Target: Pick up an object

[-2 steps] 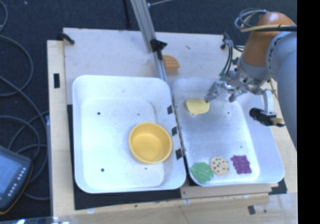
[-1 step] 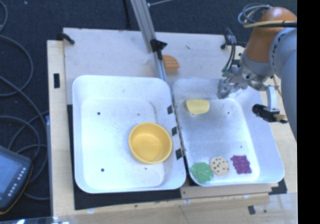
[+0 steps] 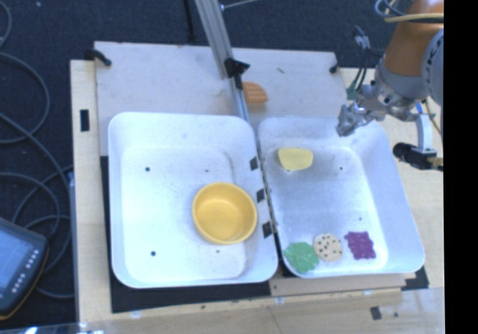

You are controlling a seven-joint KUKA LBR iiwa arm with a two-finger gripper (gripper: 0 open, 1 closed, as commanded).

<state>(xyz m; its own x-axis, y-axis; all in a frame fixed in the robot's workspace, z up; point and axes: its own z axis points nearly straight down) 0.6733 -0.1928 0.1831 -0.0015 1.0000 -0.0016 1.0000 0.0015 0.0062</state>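
left bin [image 3: 134, 138]: left-centre of frame, shallow, white. Holds one yellow bowl [image 3: 224, 212], upright, at its lower right, near the divider between the bins.
right bin [image 3: 388, 198]: right-centre of frame, touching the left bin along the middle seam. Holds four small items.
yellow piece [image 3: 295, 158]: one, flat and pale yellow, upper left of the right bin, well apart from the rest.
green piece [image 3: 301, 256]: one, lower left corner of the right bin, against the rim.
cookie [image 3: 327, 247]: one, round and tan with dark spots, just beside the green piece on its right.
purple piece [image 3: 361, 244]: one, bumpy like a grape cluster, just right of the cookie. These three form a row along the bin's lower edge.
orange object [image 3: 255, 93]: one, outside both bins, on the bench above the seam, partly behind the slanted metal post [image 3: 213, 22].
count: 2 bins, 1 bowl, 4 items in the right bin, 1 item outside.
gripper [image 3: 348, 122]: upper right of frame, over the right bin's upper right corner, pointing down and left. Too small and dark to tell whether it's released or clenched. Nothing visible in it.
pick candidates: all lying in the bins, none lifted; nearest to the gripper is the yellow piece, to its lower left.
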